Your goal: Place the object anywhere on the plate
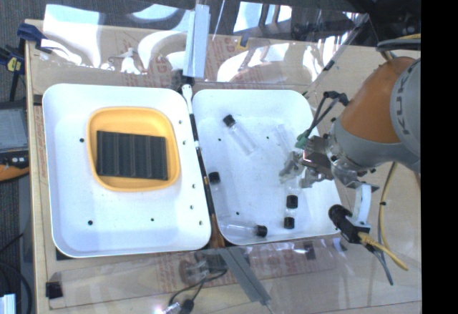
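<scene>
Wooden bench (pixel 300 284) w/ two shallow white bins side by side, grey carpet behind at 12 o'clock.

Gripper (pixel 297 168) is down over the right bin (pixel 247 109), roughly at 3 o'clock of that bin's floor. Can't tell if it's apart or together, too much clutter + glare around it, and can't tell if anything's in it. Arm (pixel 386 116) comes in from the 3 o'clock side, orange band above the wrist.

Around the gripper: clear tubes w/ black caps scattered on the bin floor. One tube (pixel 240 132) at about 10 o'clock from it, two small black caps (pixel 290 211) just below at 6 o'clock, another tube (pixel 247 231) near the bin's front edge, approx 7 o'clock. Which one's "the object", idk, they all look alike.

Further out at 9 o'clock: left bin (pixel 64 184) holding the yellow plate (pixel 132 123), w/ a dark ribbed slab (pixel 132 155) lying on it. Plate is well apart from the gripper.
</scene>
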Robot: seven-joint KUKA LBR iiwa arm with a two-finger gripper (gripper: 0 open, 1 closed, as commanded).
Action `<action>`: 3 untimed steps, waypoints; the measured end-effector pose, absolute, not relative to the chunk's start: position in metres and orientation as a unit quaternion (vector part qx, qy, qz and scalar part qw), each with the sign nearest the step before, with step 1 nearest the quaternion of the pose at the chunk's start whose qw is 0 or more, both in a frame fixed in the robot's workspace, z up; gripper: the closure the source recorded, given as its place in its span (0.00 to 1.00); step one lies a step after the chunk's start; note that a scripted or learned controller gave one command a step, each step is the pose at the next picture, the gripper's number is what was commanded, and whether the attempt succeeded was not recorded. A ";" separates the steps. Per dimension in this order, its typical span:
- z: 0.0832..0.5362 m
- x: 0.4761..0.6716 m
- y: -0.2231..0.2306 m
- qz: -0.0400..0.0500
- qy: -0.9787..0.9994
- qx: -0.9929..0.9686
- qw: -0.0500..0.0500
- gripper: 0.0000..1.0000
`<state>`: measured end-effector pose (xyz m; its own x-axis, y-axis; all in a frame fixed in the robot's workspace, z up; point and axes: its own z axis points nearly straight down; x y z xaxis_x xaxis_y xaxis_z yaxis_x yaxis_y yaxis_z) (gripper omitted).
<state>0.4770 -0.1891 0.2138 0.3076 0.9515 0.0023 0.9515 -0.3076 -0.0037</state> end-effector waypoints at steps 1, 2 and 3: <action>0.133 0.475 -0.131 0.002 -0.713 -0.701 0.004 1.00; 0.196 0.510 -0.050 0.001 -0.741 -0.671 0.002 1.00; 0.196 0.510 -0.051 0.001 -0.741 -0.672 0.002 0.00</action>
